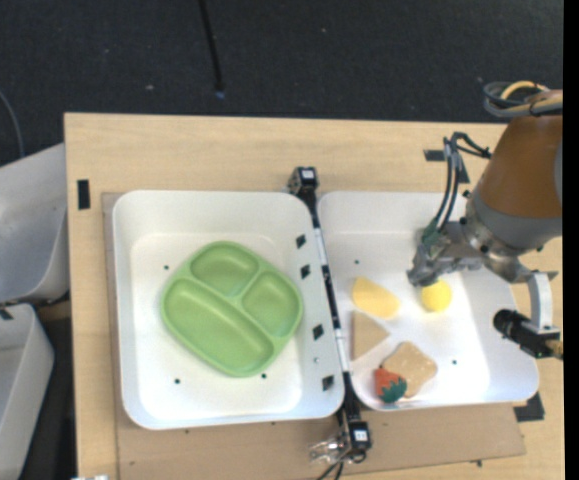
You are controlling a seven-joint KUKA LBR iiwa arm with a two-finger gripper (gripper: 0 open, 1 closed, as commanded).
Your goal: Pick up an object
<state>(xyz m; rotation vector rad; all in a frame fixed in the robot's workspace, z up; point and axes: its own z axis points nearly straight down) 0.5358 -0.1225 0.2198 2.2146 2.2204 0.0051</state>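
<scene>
Small round yellow object (435,296) beneath the claw (428,268); its grip seemingly unclear, cannot tell

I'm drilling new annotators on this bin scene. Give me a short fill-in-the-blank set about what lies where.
1. The green divided plate lies in the ____ bin.
2. The gripper hovers beside a small round ____ object.
3. The arm's band above the wrist is ____.
4. The yellow wedge lies in the ____ bin.

Missing words: left; yellow; orange; right
</scene>
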